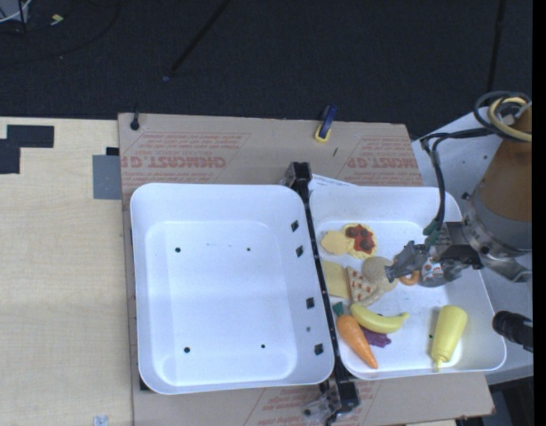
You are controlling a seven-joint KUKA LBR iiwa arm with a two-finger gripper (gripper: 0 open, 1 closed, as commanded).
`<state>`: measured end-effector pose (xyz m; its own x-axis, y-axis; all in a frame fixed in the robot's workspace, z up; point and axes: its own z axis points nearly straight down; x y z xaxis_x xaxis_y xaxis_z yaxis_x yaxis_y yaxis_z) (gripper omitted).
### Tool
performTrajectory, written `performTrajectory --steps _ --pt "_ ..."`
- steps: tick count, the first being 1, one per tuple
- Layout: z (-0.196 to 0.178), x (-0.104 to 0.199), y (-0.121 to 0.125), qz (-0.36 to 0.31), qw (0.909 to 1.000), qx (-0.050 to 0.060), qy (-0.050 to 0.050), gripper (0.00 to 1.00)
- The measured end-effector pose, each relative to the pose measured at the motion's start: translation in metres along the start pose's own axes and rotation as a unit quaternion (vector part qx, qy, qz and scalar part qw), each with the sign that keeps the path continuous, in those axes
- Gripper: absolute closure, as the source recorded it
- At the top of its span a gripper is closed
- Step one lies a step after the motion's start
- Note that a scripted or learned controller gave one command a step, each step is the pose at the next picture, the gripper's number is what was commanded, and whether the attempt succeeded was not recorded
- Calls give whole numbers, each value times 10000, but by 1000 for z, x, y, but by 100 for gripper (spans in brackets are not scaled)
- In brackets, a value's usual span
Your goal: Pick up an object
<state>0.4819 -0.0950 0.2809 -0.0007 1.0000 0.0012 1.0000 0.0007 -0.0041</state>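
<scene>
A: arm (pixel 512 185) is cut off at right frame edge. gripper (pixel 404 263) fingers too blurred to judge.
B: purple item (pixel 376 336) lower right is mostly hidden under the banana (pixel 377 319). Can't ID it.

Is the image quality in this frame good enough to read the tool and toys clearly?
Camera view: even lighting, mild glare on the white right bin; soft shadows under the banana and yellow bottle; the tool is small and slightly blurred, so its finger state is unreadable; dark background underexposed.
</scene>
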Motion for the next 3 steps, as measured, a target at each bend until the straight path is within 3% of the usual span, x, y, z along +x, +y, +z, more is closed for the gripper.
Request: performTrajectory --steps 1,2,3 --pt "-10 0 0 -3 10000 14 3 100" --pt "-104 30 65 -22 10000 -76 -14 100" --pt "-164 -1 141 2 10000 -59 -22 100"
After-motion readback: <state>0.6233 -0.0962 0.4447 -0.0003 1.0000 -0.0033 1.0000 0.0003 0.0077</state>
